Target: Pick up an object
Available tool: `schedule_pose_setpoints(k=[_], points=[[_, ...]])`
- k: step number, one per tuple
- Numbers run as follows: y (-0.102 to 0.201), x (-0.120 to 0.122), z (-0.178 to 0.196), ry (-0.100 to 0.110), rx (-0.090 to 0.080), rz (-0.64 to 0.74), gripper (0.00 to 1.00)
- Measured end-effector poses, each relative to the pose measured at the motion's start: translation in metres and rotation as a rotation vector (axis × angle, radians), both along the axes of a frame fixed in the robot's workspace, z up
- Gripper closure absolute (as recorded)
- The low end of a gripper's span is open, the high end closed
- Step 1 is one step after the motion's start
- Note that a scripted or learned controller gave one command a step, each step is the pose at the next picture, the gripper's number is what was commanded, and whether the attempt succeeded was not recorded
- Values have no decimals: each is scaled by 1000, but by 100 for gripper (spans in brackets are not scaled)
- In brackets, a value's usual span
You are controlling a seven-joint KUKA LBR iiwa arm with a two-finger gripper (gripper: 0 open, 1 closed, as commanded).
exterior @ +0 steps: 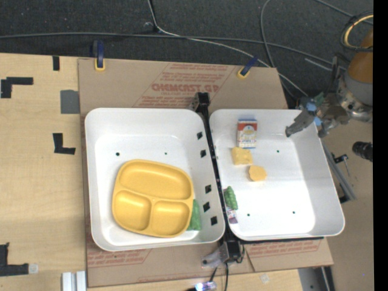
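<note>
Hovering pincer [306,125] by right bin [315,180], carton [247,132] near cheese pieces [242,156]

It looked like a robotics lab: two white bins [97,162] sat on a cardboard sheet [176,83] clamped to a wooden bench [36,180], black tape marks [15,85] dotted the wood, and loose cables [182,35] trailed behind.

Just one fixed cam up high, looking down at a slant, far enough back to catch both shallow white plastic bins [97,180] whole.
</note>
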State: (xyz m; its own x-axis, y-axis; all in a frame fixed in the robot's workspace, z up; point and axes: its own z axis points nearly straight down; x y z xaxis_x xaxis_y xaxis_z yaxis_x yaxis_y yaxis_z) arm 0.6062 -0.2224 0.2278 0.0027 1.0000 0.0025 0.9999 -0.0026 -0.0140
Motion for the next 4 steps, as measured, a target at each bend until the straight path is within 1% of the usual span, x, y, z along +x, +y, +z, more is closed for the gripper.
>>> schedule_pose_setpoints(k=[1,3,4], points=[[0,3,8,-13,-3,3,0],[3,2,-79,-9,-3,4,0],[4,-6,-126,-9,-3,4,0]])
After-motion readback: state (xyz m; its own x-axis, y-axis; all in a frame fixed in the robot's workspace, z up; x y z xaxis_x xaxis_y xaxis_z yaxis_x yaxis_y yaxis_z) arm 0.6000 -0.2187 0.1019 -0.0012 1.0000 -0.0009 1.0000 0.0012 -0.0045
